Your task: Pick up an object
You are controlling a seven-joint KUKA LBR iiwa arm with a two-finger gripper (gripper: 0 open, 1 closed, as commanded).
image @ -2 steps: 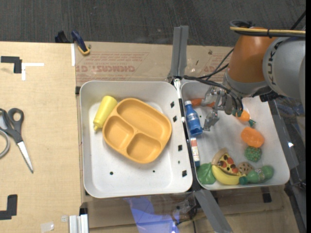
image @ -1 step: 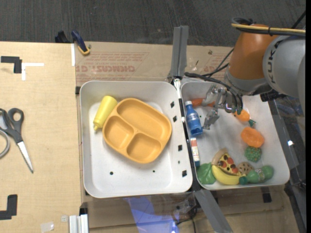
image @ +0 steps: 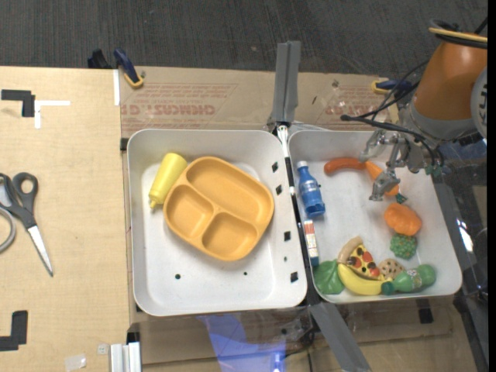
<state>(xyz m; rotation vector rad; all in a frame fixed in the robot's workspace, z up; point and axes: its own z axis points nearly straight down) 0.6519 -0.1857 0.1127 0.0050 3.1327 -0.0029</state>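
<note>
My gripper (image: 384, 189) hangs over the upper right part of the right bin (image: 446, 231), below the arm's orange band. A small orange piece (image: 390, 180) lies right at the gripper's tip, and I cannot tell whether it is touched. An orange sausage (image: 345, 164) lies just left of the gripper. A blue bottle (image: 311, 192) lies by the bin's left wall. An orange fruit (image: 403, 219) and a green broccoli (image: 403, 246) sit below the gripper. A pizza slice (image: 360, 258), a banana (image: 362, 282) and a green pepper (image: 325, 277) crowd the near edge.
The left bin (image: 155, 285) holds a yellow divided plate (image: 219, 206) and a yellow bottle (image: 167, 178). A thin white tube (image: 310, 240) lies along the right bin's left wall. Scissors (image: 27, 215) rest on the bench at far left.
</note>
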